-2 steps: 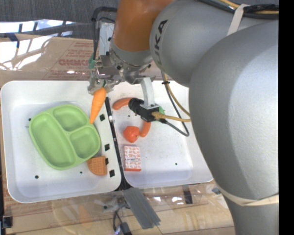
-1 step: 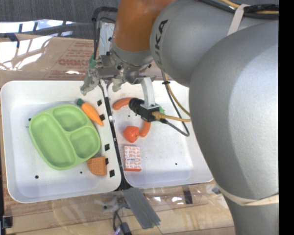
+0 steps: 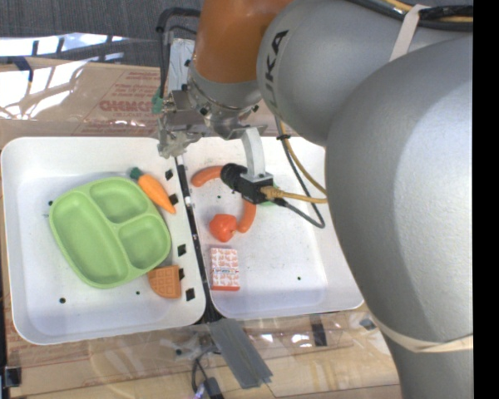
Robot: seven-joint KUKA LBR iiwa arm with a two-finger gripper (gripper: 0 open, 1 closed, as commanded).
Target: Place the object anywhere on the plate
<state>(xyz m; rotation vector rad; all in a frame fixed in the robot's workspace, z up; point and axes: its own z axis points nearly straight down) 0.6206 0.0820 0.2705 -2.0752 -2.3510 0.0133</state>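
Landmark for all positions: plate (image 3: 100, 248), green, three compartments, flat in the left bin (image 3: 29, 298); all three compartments bare

Gripper (image 3: 173, 140): up and to the right of the plate, over the top end of the wall that parts the two bins. Open or closed: cannot tell from this angle, the tip is foreshortened under the wrist. No item seen in it. Arm (image 3: 258, 40) fills the space to the plate's upper right

Items, none of them inside the plate:
- carrot (image 3: 155, 193): at the plate's upper right corner, touching the rim, green top toward the far side, tip pointing right and down. Closest item to the gripper. Whether it rests on the rim or only against it: cannot tell
- waffle (image 3: 165, 281): at the plate's lower right corner, just beside the rim, on the bin floor
- sausage (image 3: 206, 175): right of the plate, across the wall, in the right bin (image 3: 308, 256)
- second sausage (image 3: 247, 214): further right, beside a tomato (image 3: 224, 227)
- box (image 3: 224, 268): right of the plate's lower edge, just past the wall, below the tomato

Which item is the task's object is not marked
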